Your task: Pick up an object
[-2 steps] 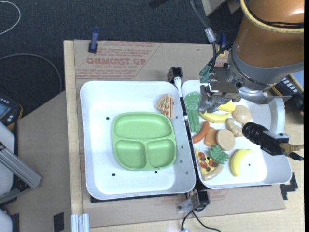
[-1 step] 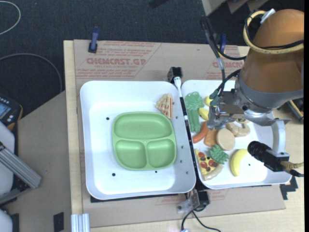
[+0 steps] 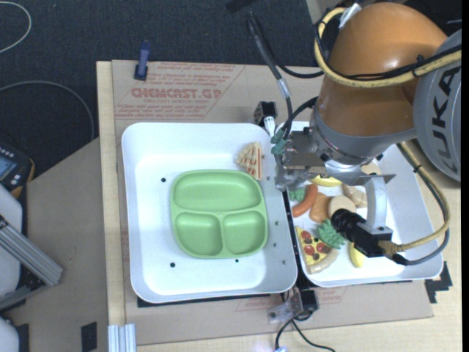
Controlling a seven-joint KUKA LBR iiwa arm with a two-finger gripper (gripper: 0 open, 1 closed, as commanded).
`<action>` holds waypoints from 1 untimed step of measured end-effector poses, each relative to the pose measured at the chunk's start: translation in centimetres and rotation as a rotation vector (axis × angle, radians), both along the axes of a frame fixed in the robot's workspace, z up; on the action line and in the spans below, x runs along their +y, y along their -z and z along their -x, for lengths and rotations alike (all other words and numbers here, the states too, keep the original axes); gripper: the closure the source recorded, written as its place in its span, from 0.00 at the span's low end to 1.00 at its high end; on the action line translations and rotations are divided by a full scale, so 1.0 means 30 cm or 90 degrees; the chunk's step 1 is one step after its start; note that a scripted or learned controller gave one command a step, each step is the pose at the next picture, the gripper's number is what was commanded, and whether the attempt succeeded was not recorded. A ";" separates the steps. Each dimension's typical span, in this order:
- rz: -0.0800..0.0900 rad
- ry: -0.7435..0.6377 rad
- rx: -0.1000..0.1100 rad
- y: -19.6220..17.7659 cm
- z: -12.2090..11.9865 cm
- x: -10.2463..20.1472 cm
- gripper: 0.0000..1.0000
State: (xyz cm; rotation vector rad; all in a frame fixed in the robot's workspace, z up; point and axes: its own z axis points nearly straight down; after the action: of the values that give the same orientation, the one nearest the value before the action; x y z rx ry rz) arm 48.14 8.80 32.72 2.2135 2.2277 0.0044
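Observation:
My gripper (image 3: pixel 326 185) hangs low over the left half of the right bin (image 3: pixel 418 204), mostly hidden under the orange and grey wrist (image 3: pixel 370 64). Beneath and around it lies a pile of toy food: an orange sausage (image 3: pixel 305 199), a pizza slice (image 3: pixel 316 249), a yellow banana (image 3: pixel 357 256), a green leafy piece (image 3: pixel 327 232) and a beige piece (image 3: pixel 357 195). In the left bin (image 3: pixel 143 196) a green divided plate (image 3: pixel 218 213) lies flat. A toy sandwich wedge (image 3: pixel 250 159) rests at that bin's upper right corner.
A black cable fitting (image 3: pixel 355 229) sticks out below the wrist over the toy pile. Both bins stand on a brown cardboard sheet (image 3: pixel 183 86) bearing a blue clip (image 3: pixel 141 61). Cables run along the wall between the bins, and grey gear sits at the far left.

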 end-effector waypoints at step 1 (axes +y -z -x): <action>0.000 0.008 -0.012 -0.545 0.004 -0.222 1.00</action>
State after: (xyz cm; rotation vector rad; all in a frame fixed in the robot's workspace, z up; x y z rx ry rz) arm 48.01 2.13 49.06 2.2175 2.2044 0.0253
